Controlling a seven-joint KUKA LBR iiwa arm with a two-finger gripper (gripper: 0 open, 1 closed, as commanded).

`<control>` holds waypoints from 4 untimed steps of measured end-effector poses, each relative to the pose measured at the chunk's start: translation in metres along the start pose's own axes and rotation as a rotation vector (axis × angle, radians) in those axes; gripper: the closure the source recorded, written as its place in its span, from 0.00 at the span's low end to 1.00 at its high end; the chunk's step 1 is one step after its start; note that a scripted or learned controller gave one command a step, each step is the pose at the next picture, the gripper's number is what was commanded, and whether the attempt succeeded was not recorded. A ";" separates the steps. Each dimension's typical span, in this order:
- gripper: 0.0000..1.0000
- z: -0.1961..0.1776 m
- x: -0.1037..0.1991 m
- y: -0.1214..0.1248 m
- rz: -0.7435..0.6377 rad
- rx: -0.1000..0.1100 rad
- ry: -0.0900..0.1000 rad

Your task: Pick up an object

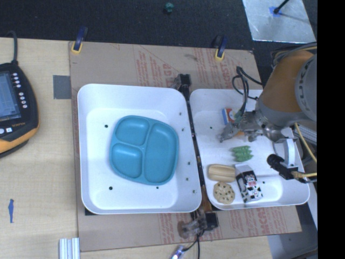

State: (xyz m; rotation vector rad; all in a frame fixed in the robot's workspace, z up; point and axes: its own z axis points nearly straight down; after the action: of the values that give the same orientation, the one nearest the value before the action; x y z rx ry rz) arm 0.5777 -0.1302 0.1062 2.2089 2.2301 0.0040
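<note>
Camera view from above takes in a wooden desk (43, 166) with two shallow white bins side by side on a cardboard sheet. The left bin (91, 144) holds a blue divided plate (144, 150), lying flat near its middle. The right bin (207, 112) holds the small things: a green toy (242, 153) about mid-bin, a tan bread roll (221, 172) nearer and to its left, a round cookie (223, 192) just beside the roll at the near edge, and a black and white toy (249, 186) touching the roll's right end. A small red, white and blue packet (228, 114) lies toward the far side. The arm (288, 90) comes in from the right, and its hand (230, 133) hangs over the right bin, between the packet and the green toy. Whether the hand is clenched or released I cannot tell. A handheld controller (13, 109) rests on the desk at far left.
</note>
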 end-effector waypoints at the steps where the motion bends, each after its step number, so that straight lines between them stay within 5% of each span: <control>1: 0.00 0.017 -0.026 0.071 -0.001 0.043 0.013; 2: 0.00 0.015 -0.019 0.021 0.004 0.008 -0.001; 3: 0.00 0.015 -0.001 -0.072 0.004 0.008 0.000; 4: 1.00 0.004 -0.003 -0.071 0.001 0.008 -0.001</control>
State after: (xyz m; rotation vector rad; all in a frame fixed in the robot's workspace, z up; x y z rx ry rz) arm 0.5068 -0.1337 0.1018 2.2140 2.2320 -0.0067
